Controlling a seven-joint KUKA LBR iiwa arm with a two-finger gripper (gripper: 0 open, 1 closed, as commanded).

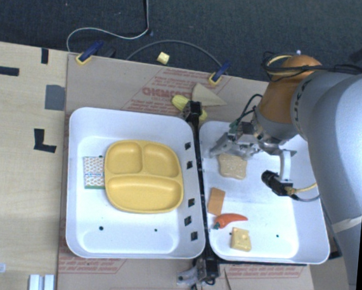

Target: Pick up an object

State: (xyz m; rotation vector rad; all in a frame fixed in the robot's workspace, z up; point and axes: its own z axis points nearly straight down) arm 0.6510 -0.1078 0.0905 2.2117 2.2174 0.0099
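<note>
Two white bins sit side by side on your counter (14,157), left bin (74,226) and right bin (299,245), on a brown cardboard sheet (167,89). Your arm (336,124) comes in from the right, grey body, orange band above the wrist, and it covers the top right corner of the right bin.

Left bin: yellow divided plate (144,176), three compartments, lying flat about mid-bin. A small patterned sponge-like pad (93,171) sits just beside the plate's left edge, touching or nearly so.

Right bin: your gripper (237,146) hangs over the upper left part of it, right above a tan bread-like piece (233,168). Tips look to be at that piece's top edge. You can't tell from this angle whether the fingers are open, closed or gripping it.

Below that, near the bin's left wall, an orange rectangular block (216,200). Just under it a red-orange carrot-like item (230,221), lying crosswise. Near the bottom wall, a small yellow cheese-like chunk (241,240), just beside the carrot's lower right.

Behind the bins on the cardboard: a yellow banana-like piece (180,101) and a tan wedge (208,97), close together by the bin divider. Small yellow cube (163,58) sits farther back on the dark surface.
</note>
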